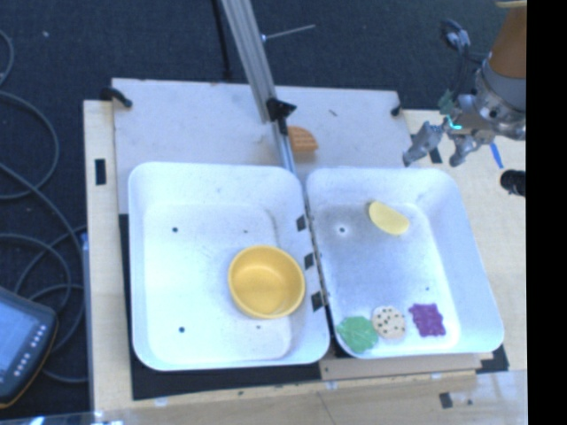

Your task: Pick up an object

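Observation:
My gripper (440, 151) hovers at the far right, just beyond the back rim of the right bin (461, 237); its two fingers are spread apart with nothing between them. In the right bin lie a yellow lemon-shaped piece (389, 218) near the back, and along the front a green leafy piece (357, 332), a spotted cookie (388, 322) and a purple grape cluster (428, 319). A yellow bowl (266, 281) sits in the left bin (177, 237), towards its front right.
An orange object (302, 140) lies on the bench behind the bins, beside a slanted metal rail (252, 51). A divider with black clips (312, 264) separates the bins. Cables and a tablet (22, 339) lie on the floor at left.

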You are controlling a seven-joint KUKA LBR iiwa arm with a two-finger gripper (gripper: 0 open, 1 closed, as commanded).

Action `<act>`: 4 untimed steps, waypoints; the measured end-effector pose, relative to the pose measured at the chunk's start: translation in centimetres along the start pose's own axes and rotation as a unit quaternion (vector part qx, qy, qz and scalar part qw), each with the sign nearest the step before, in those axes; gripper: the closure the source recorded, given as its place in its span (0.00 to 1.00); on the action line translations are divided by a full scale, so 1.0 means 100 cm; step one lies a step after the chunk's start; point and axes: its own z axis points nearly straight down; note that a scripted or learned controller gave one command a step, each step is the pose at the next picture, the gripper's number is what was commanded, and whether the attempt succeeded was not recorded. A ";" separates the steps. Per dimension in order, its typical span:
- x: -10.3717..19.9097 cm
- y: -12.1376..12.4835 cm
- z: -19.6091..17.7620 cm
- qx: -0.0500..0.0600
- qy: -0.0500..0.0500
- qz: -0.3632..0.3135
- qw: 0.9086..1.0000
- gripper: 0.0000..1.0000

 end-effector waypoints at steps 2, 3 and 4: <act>0.009 0.008 0.117 0.003 0.000 -0.001 1.000 0.00; 0.012 0.005 0.160 0.002 0.000 0.000 1.000 0.00; 0.011 0.007 0.145 -0.002 -0.002 -0.001 1.000 1.00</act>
